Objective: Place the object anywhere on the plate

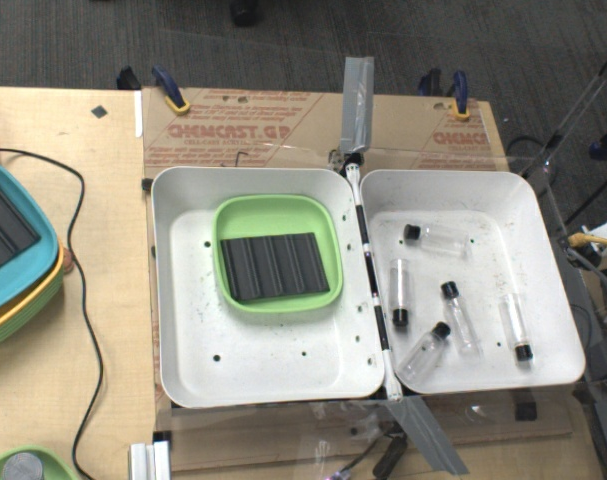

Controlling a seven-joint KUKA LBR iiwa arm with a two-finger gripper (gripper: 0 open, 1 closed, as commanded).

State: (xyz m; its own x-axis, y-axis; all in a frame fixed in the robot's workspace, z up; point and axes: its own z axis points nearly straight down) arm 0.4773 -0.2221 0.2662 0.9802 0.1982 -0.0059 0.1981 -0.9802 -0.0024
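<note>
White plastic, in the camera view from above: two shallow bins side by side on a pale wooden bench [63, 148].

In the left bin [183, 368], toward its far half, a lime-green square plate [279, 208] with rounded corners, lying flat. A dark ribbed insert [275, 266] across most of its floor. Probably set there as a broad, easy target, with bare bin floor on the near side.

In the right bin [555, 268], five clear vials [399, 290] with black caps, all on their sides, scattered at different angles. Most well apart; two toward the near middle close together, perhaps touching. Likely strewn loose to give varied pick-ups. Any one of these seemingly the object to move. None on the plate yet, so the task judged not begun.

Between the bins, a dark seam, with a strip of grey tape [357, 108] rising at the far end, apparently to keep the bins joined. Beneath them, a brown cardboard sheet [243, 123], pinned at its far corners by blue-and-yellow clamps [169, 88], presumably against sliding.

At far left, stacked teal and yellow dishes [23, 258] and a black cable [83, 298] looping across the bench.

State of the claw: impossible to tell here.

Next step, as a judgement: reaching down into the right bin for one vial. Smooth round tubes, liable to roll or slip from a pinch.
</note>
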